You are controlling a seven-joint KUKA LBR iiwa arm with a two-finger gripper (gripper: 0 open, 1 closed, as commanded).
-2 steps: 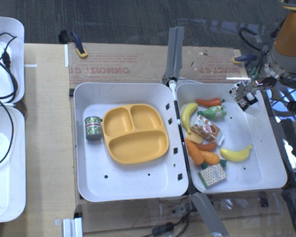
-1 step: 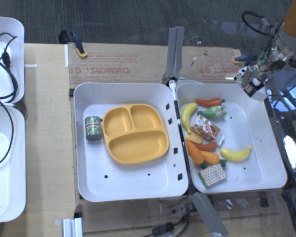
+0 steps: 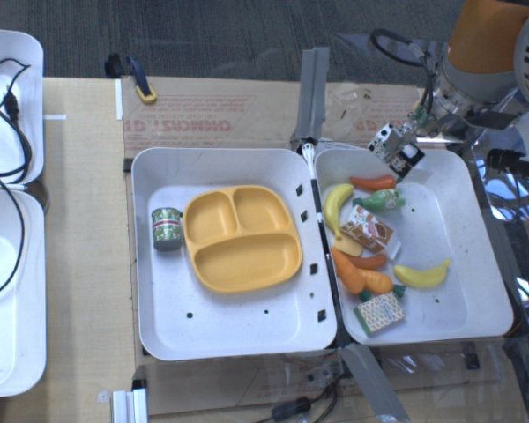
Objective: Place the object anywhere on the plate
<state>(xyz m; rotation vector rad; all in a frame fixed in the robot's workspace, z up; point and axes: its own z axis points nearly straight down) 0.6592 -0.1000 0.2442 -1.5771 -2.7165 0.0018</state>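
Pincer [image 3: 397, 148] above right bin [image 3: 458, 320] rim, fingers' state unclear; plate [image 3: 242, 236] in left bin.

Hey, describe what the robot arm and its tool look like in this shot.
The arm enters at the upper right: a broad orange band with grey casing beside it. Dark cables loop near the wrist. The tool at its tip is small, black and white, with dark dot-like marks on its pale faces.
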